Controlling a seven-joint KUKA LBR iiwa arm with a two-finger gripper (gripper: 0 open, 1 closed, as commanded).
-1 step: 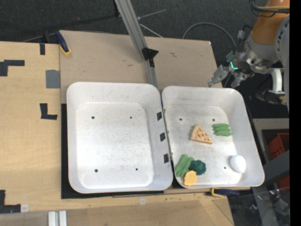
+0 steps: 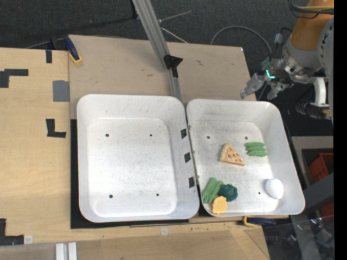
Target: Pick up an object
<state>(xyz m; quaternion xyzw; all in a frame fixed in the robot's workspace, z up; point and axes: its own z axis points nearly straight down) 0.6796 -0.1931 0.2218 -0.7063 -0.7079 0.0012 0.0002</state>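
Note:
The right bin [image 2: 282, 129] holds several small toy foods. A tan waffle-patterned wedge [image 2: 232, 155] lies near its middle, with green pea pods [image 2: 256, 149] just to its right. At the front edge lie another green pod [image 2: 211, 189], a dark green lump [image 2: 229, 192] and a yellow piece [image 2: 219, 205]. A white egg [image 2: 274, 188] rests at the front right. My gripper [image 2: 262, 89] hangs over the bin's far right rim, well away from all the pieces. Its two fingers are spread open with nothing between them.
The left bin [image 2: 87, 145] stands beside the right one, and a row of dark clips runs between them. A slanted metal pole [image 2: 154, 31] rises behind the bins. Cables and dark floor lie behind the arm at the right.

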